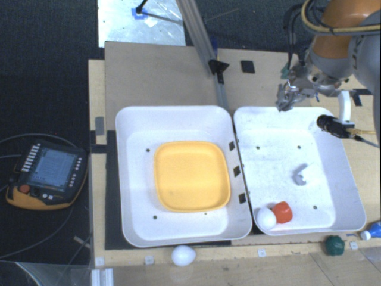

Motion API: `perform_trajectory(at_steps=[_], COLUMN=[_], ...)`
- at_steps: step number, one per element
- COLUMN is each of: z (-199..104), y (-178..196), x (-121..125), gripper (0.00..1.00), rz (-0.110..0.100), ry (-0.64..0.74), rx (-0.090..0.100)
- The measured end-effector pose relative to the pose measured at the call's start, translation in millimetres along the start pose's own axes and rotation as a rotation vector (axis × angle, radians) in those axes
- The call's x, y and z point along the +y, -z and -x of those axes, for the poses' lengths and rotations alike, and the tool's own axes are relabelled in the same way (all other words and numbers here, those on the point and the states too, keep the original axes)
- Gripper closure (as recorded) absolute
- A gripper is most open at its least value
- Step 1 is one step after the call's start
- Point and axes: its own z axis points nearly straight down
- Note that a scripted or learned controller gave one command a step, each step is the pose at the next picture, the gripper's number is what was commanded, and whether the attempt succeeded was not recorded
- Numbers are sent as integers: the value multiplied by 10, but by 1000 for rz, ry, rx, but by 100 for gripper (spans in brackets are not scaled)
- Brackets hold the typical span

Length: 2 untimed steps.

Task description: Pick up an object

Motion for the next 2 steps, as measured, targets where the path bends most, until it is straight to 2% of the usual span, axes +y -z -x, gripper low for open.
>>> perform_trajectory(at_steps=[1,2], z=[-482,-979], y=[-59,51], x=[-67,-32], gripper=[100,100], rz=[-2,-1], ry=[3,4], rx=[1,1])
